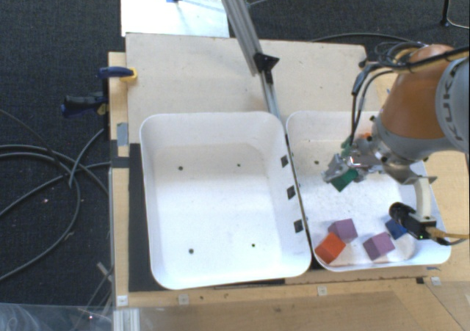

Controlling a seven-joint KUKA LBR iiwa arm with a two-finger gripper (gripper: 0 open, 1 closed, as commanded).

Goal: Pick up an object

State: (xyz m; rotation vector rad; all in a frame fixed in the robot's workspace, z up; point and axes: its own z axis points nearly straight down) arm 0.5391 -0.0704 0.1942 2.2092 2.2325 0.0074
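Reading the arm [429,106] first: on its grey shell at the far right edge some dark letters show, but they are cut off by the frame and I cannot read them as a word. No other writing is legible.

The gripper [342,169] hangs over the right bin [314,125], at about 10 o'clock from that bin's middle. A small green block [341,182] sits at the fingertips, just on the 6 o'clock side of the metal fingers, and seems to be pinched between them (the fingers are small and partly blurred, so the grip itself is not perfectly clear). The block is tilted, with one corner pointing toward 7 o'clock; its long axis I cannot tell, it looks nearly cubic.

In the right bin, along the edge at 6 o'clock, lie four other blocks: an orange block [330,249] at the 7 o'clock corner, a purple block [343,231] touching it on the upper right, a second purple block [379,246] a little apart toward 3 o'clock, and a blue block [395,230] near the black part of the arm.

The left bin [158,197] shows only its white floor with a few dark dots. Both bins stand on a pale wooden board [191,73], and a blue clamp [99,102] holds the board at 9 o'clock.
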